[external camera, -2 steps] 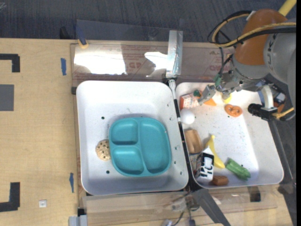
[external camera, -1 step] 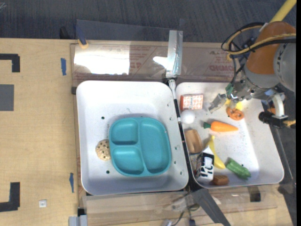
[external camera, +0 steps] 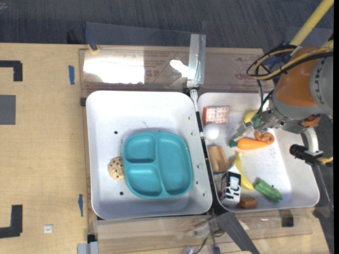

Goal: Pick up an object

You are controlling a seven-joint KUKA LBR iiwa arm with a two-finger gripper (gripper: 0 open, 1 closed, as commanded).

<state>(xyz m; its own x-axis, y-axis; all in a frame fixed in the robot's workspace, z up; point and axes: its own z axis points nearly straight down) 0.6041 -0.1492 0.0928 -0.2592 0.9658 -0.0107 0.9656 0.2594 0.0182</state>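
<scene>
The right bin [external camera: 296, 192] holds several small items. An orange carrot [external camera: 253, 144] lies near its middle, pointing left. A small red-orange piece [external camera: 265, 137] sits just above the carrot, and a yellow piece [external camera: 248, 117] lies at the upper left of it. My gripper [external camera: 259, 123] hangs low over these three, at the end of the grey arm with the orange band [external camera: 296, 87]. It hides what lies directly beneath it.
Also in the right bin: a red-and-white box [external camera: 216, 114], a white ball [external camera: 212, 133], a brown loaf [external camera: 217, 158], a banana [external camera: 242, 175], a black-and-white item [external camera: 230, 187], a green vegetable [external camera: 267, 189]. The left bin [external camera: 100, 115] holds a teal divided plate [external camera: 157, 164] and a cookie [external camera: 115, 168].
</scene>
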